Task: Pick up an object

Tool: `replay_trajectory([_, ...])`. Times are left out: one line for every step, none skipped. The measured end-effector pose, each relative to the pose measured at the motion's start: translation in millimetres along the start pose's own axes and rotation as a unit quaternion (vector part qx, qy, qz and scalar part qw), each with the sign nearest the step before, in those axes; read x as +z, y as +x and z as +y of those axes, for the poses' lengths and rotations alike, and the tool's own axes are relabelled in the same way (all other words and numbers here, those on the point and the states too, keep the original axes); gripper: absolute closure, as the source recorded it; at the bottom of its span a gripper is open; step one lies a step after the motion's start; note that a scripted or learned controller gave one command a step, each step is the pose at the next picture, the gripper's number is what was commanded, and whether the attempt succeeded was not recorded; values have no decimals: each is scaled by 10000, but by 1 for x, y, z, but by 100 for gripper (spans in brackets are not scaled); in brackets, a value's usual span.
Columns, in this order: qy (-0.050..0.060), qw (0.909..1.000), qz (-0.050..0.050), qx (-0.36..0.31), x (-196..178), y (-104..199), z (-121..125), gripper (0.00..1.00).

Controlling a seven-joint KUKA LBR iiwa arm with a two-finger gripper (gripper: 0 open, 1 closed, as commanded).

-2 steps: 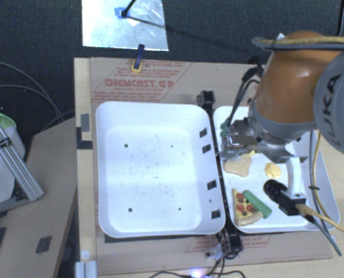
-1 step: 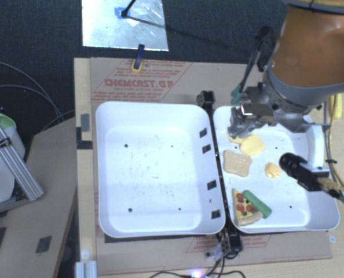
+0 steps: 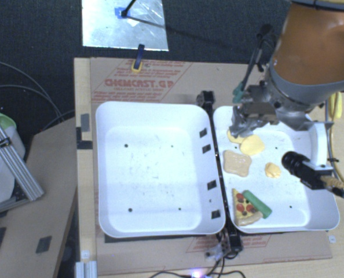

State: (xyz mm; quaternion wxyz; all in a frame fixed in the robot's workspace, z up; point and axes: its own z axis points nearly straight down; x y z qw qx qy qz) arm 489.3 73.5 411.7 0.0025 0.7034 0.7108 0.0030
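The one camera is fixed above the table (image 3: 160,80) and looks down on it at a slant. It stands far enough off to take in both bins whole: the left bin (image 3: 154,112) fills the middle of the picture and the right bin (image 3: 322,213) lies toward the right edge. The dark floor (image 3: 33,28) shows along the top and left. The arm (image 3: 317,33) comes in from the upper right, large and near the lens.

Brown board (image 3: 154,80) with red print under the bins. Silver sheet (image 3: 124,15) on dark floor beyond. Metal rail (image 3: 13,161) at left.
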Motion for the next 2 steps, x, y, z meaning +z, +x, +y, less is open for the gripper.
replay_trajectory([-12,10000,0,-27,-11,0,1,100])
replay_trajectory([-23,10000,1,-53,-21,0,2,100])
